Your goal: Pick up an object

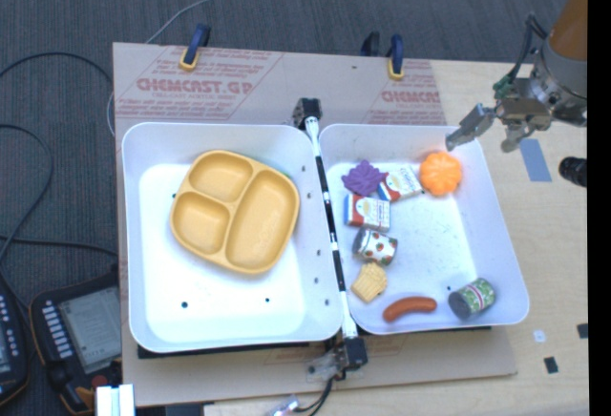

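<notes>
The right bin (496,242) holds several small items. Among them are an orange ball (440,173), a purple leafy toy (364,179), a red carton (368,211), a small patterned can (375,246), a yellow cracker-like piece (368,283), a red sausage (410,308) and a green-labelled can (472,298). My gripper (479,139) hangs over the bin's far right corner, just up and right of the orange ball. Its fingers are spread open with nothing between them.
The left bin (153,309) carries a yellow divided plate (235,211). A black-and-white bar (327,214) runs between the bins. Clamps (394,56) hold the board at the back. Cables and a pendant (86,328) lie on the floor to the left.
</notes>
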You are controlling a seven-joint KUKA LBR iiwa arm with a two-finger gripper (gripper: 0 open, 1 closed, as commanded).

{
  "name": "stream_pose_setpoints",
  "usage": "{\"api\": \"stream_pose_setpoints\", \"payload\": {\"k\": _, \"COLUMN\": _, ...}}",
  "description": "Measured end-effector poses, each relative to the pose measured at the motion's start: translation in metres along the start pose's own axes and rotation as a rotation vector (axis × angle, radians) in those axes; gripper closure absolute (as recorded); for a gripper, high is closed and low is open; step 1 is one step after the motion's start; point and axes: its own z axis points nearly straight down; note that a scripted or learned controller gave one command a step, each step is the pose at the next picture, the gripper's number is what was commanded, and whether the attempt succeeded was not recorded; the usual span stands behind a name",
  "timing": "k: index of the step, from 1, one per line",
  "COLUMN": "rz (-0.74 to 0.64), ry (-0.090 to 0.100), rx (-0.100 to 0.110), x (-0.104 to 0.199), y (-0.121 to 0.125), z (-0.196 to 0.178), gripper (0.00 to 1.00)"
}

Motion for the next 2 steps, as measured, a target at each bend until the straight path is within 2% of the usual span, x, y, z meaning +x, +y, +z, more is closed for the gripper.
{"api": "stream_pose_setpoints", "payload": {"k": 1, "rz": 0.005, "ry": 0.002, "rx": 0.008, "x": -0.008, "y": -0.007, "z": 0.177, "gripper": 0.0}}
{"api": "stream_pose_setpoints", "payload": {"k": 2, "rz": 0.004, "ry": -0.003, "rx": -0.006, "x": 0.048, "y": -0.019, "z": 0.196, "gripper": 0.0}}
